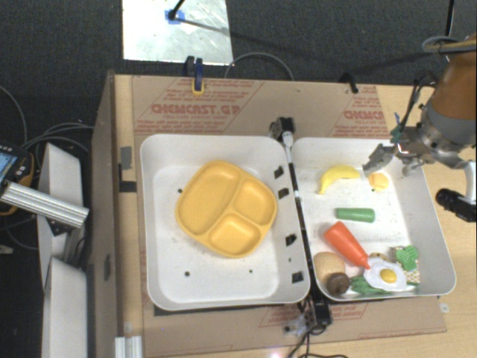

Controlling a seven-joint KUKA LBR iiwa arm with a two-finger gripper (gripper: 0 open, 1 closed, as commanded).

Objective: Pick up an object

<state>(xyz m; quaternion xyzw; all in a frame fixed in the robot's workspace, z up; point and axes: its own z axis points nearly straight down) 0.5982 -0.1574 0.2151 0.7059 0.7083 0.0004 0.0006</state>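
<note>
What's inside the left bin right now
The left bin holds a yellow divided plate with three compartments, nothing in them. A few small dark specks lie on the bin floor. Whatever is under the plate is covered.

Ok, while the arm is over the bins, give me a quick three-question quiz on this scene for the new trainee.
1. True or false: the yellow divided plate lies in the left bin.
2. Which item lies nearest the gripper? A) fried egg B) banana C) carrot
3. Fill in: the green stick lies between the banana and the ____.

Key: 1 true. 2 B; the banana sits at the far end of the right bin, just beside the gripper, while egg and carrot lie toward the near end. 3 carrot.
</note>
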